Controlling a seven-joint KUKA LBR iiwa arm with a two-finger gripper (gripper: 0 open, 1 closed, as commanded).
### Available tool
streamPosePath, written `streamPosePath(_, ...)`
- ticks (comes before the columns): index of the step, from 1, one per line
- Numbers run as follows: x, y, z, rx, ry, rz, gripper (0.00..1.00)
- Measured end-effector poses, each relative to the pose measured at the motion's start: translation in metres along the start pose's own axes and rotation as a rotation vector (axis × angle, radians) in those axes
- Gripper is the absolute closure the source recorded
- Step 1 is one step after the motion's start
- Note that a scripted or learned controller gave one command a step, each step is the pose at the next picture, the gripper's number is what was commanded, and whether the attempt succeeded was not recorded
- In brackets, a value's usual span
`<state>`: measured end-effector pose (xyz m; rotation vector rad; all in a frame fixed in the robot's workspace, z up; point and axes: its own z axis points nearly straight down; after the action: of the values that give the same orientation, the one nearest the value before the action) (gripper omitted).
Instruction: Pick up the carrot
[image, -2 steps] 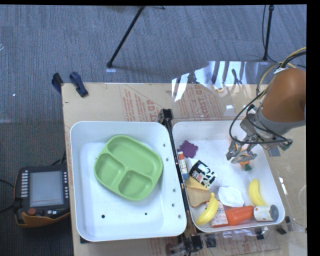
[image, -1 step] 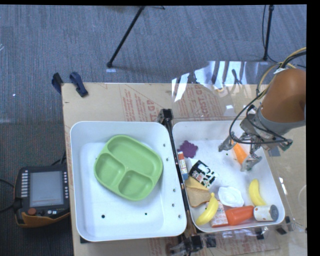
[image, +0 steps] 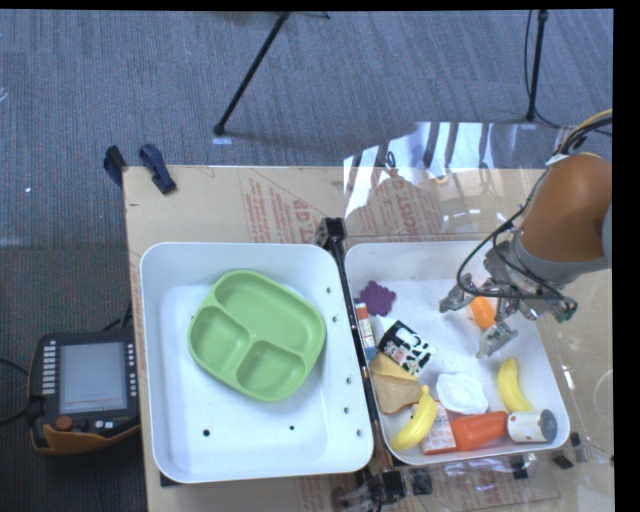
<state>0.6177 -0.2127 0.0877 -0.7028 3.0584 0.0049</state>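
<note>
Claw: two-finger gripper spread wide around the small orange carrot, fingers not closed on it.
Place: right white bin, far right part.
Beside: yellow banana, just nearer.

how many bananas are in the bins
2. One banana lies at the right bin's front edge, beside the bread. The other banana lies near its right wall. More may be hidden under the arm.

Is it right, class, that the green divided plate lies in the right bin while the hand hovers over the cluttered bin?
Not quite. The camera view shows the green divided plate lying in the left bin, not the right. The hand does hover over the cluttered bin.
</note>
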Motion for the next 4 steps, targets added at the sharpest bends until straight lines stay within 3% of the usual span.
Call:
streamPosePath(1,-0.003,0.000,-0.011,0.000,-0.006,-0.001,1.00)
streamPosePath(2,0.051,0.029,-0.001,0.000,0.001,-0.541,1.00)
streamPosePath(3,0.048,0.030,-0.011,-0.001,-0.005,-0.543,1.00)
streamPosePath(4,0.066,0.043,-0.056,0.002,0.000,-0.058,1.00)
